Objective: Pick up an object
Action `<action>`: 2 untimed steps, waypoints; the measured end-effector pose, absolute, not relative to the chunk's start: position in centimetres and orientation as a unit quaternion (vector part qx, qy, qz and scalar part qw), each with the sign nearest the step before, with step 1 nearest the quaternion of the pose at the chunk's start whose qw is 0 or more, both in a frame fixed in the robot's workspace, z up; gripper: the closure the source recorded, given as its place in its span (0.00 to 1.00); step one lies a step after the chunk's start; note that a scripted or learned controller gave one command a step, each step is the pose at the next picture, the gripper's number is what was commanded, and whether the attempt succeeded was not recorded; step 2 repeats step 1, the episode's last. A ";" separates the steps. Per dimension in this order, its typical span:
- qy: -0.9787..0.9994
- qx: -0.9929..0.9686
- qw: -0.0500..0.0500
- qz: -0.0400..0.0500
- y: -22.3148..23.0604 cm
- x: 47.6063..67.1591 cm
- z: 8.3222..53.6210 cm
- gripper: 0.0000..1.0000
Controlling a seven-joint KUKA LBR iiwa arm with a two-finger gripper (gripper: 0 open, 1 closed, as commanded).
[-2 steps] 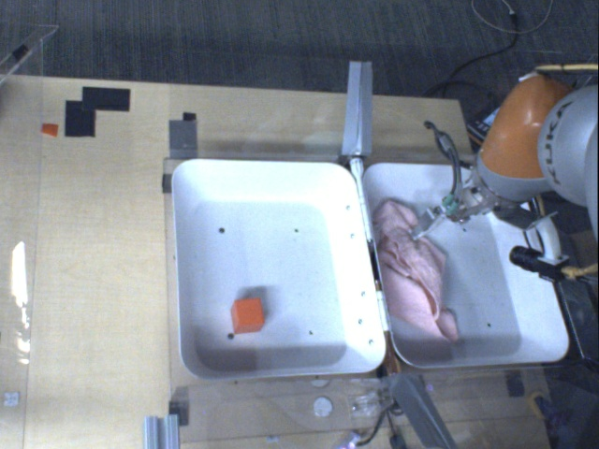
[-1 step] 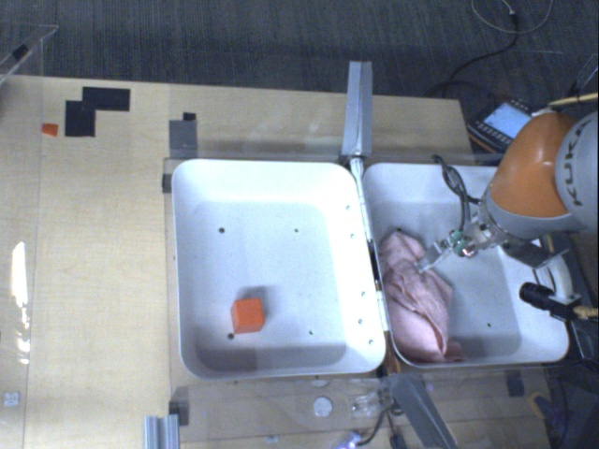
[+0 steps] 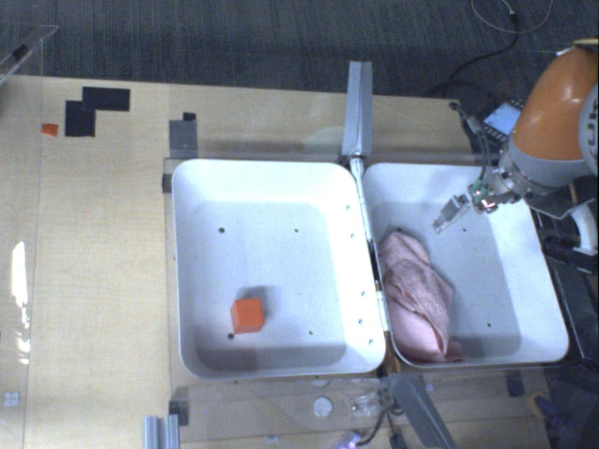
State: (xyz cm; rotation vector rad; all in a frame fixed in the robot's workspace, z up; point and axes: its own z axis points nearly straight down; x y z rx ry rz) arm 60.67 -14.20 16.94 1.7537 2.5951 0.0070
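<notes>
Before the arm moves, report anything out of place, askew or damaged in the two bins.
Nothing looks damaged or spilled. The pink cloth lies crumpled against the right bin's left wall, bunched rather than flat. The orange block sits slightly turned on the floor of the left bin. The tool hangs over the right bin, above and apart from the cloth.

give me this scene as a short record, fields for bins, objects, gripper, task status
left bin: holds orange block, near its front left
right bin: holds pink cloth, bunched along its left wall
gripper: over the right bin's rear, apart from the cloth, nothing between its fingers
arm: enters from the right, orange band visible
task status: nothing picked up yet
</notes>
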 end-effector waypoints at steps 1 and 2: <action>0.830 0.558 0.009 0.004 -14.1 60.9 18.2 1.00; 0.830 0.558 0.009 0.004 -14.1 60.9 18.2 1.00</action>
